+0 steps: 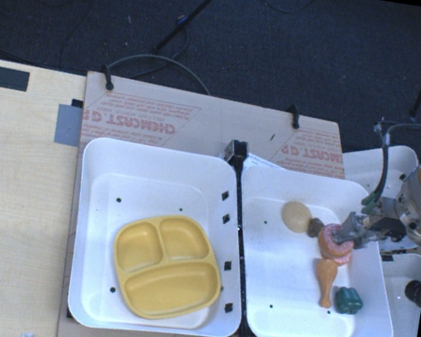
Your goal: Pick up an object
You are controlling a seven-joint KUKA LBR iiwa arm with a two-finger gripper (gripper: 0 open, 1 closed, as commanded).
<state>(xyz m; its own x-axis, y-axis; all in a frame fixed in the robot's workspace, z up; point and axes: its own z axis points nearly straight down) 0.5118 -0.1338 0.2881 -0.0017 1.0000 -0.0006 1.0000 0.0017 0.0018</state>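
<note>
The right bin [291, 329] holds several small objects. A beige rounded piece [295, 215] lies near its middle. A pink doughnut-shaped toy [333, 244] sits to its right, with an orange drumstick toy [325, 280] just below and a dark green piece [347, 300] beside that. My gripper [352, 231] reaches in from the right and hangs directly over the upper right edge of the pink doughnut toy, partly covering it. Whether it touches the toy is unclear.
The left bin [104, 186] holds a yellow divided plate [168, 265]. A black divider [233, 232] runs between the two bins. Cables and the arm's wrist [417, 198] crowd the right bin's right edge.
</note>
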